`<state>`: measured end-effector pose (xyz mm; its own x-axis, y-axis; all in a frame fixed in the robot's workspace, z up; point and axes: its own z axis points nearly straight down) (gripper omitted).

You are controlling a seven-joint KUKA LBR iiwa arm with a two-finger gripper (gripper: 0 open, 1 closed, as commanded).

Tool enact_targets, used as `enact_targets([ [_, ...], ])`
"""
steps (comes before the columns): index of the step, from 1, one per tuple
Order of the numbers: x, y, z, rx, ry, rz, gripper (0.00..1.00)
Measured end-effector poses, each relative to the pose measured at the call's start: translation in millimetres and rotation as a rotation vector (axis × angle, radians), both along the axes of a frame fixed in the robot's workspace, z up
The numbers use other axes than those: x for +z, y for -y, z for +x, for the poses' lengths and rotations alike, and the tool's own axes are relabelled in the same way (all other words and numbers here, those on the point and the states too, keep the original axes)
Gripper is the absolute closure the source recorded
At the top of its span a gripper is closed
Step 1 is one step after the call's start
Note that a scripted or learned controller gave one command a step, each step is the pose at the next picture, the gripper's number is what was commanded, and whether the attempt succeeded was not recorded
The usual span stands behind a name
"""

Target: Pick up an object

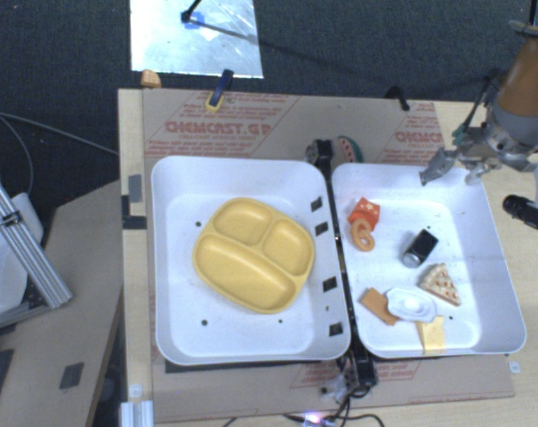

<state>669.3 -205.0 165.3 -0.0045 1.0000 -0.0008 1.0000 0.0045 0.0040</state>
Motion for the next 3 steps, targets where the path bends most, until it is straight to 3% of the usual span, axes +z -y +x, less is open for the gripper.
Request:
enact_targets([
  [1, -84.2, 1.1, -63.2, -0.005, -0.008, 0.002, 0.00],
  [2, -69.4, 1.7, -59.0, -0.001, 0.001, -0.001, 1.00],
  [3, -81.6, -55.9, -186.0, -0.004, -0.011, 0.005, 1.00],
])
